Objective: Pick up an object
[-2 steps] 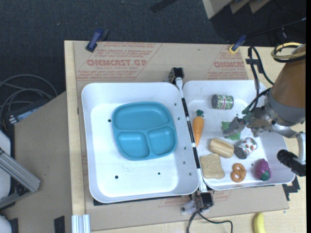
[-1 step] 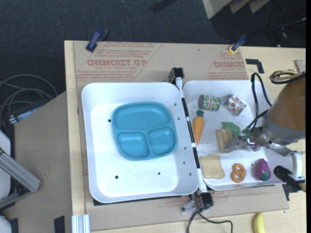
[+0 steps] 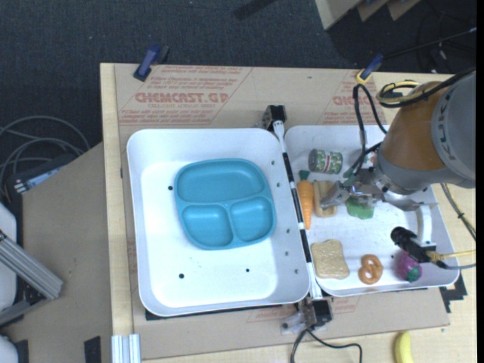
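On the desk (image 3: 227, 89) sit two white bins side by side. The left bin (image 3: 151, 278) carries a blue divided plate (image 3: 224, 203) near its middle. The right bin (image 3: 431, 278) holds all the loose things: a small can (image 3: 326, 161) toward its far edge, a carrot (image 3: 305, 202) lying along its left wall, a cracker (image 3: 330, 259) and a pretzel (image 3: 370, 268) near its front edge, a purple fruit (image 3: 408, 266) by the front right corner, and a green piece (image 3: 361, 208) about the middle.

The arm (image 3: 431, 142) reaches in over the right bin, and the end effector (image 3: 342, 194) is low among the things, between the carrot and the green piece and just in front of the can. How wide it stands I cannot tell, since the metal parts blur together there, and nothing can be made out in its grasp.

Judging by this, the pick is not yet done: every object appears to rest on the bin floor, none lifted. The reach down seems complete or nearly so; what is left is closing on something, probably the green piece or the carrot, and raising it clear
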Motion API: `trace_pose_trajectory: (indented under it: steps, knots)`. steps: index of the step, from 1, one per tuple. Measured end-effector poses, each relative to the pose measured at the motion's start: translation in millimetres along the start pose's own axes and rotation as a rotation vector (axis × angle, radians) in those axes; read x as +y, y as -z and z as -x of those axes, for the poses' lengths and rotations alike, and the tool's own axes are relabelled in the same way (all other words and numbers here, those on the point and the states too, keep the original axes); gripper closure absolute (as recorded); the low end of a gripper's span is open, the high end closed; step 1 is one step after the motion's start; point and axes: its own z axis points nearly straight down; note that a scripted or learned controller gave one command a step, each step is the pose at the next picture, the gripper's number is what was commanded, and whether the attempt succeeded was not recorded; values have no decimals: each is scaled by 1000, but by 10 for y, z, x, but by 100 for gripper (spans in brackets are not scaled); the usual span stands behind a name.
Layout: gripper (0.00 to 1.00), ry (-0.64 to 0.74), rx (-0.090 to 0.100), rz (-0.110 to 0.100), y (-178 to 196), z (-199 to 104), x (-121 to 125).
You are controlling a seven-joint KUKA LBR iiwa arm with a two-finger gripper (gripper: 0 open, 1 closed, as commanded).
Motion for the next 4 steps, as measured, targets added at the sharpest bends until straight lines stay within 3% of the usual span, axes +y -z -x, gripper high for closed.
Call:
trace_pose_trajectory:
  steps: [1,2,3,4]
  knots:
    - [100,0,2,3,114,-10,13]
    - [0,0,3,2,111,-10,10]
    - [0,-1,-2,-5,-16,583,351]
    - [0,0,1,-8,-8,298,-490]
